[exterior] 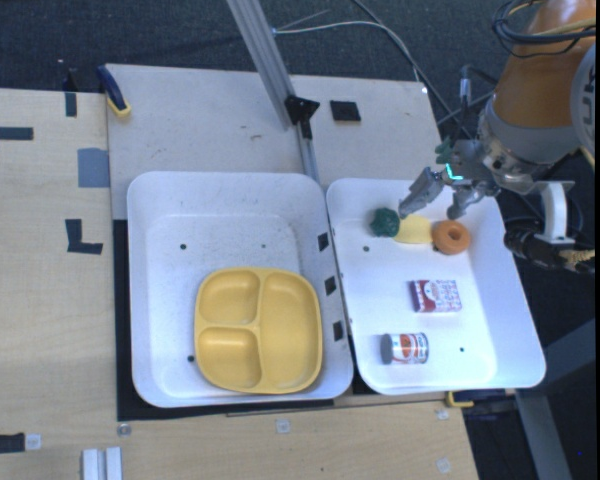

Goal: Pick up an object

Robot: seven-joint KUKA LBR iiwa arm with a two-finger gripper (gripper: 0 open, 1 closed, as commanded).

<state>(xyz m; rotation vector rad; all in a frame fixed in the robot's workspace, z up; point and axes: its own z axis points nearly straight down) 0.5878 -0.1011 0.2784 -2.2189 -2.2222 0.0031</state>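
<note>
Yellow object directly under open gripper, not held.

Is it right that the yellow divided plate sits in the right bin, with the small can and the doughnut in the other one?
Not quite. The camera view shows the yellow divided plate in the left bin. The small can and the doughnut lie in the right bin.

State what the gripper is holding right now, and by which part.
Nothing is held. The gripper hangs open above the right bin, its fingers apart over the pale yellow object, between the green object and the orange ring.
</note>
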